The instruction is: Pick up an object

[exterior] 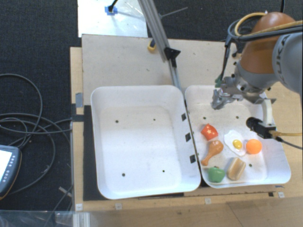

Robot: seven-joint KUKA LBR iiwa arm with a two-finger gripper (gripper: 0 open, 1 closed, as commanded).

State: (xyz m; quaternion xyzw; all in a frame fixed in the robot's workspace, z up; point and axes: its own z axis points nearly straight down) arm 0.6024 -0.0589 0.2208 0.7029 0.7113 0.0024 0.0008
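From my remote seat I see the grey arm with its orange band point(265, 37) reaching in from the right, its metal two-finger claw point(218, 101) hanging over the upper part of the right-hand shallow white plastic bin point(279, 176). Whether the claw is open or closed I cannot tell (the view is too coarse there), and I see nothing between its tips.

All 6 toy foods lie nearer the camera than the claw, in the same bin. Closest below it is the small red wedge-shaped piece point(209, 132). Just beyond that lies the brown plastic drumstick point(213, 152), slanted, its thin end pointing down-left. To the claw's lower right sits the white fried egg with yellow yolk point(235, 144), and touching or just beside it the round orange ball point(253, 146). Farthest from the claw, at the near rim, are the green rounded vegetable point(216, 174) and the tan bread roll point(236, 168), side by side.

The left-hand white bin point(102, 183) lies well away to the claw's left.
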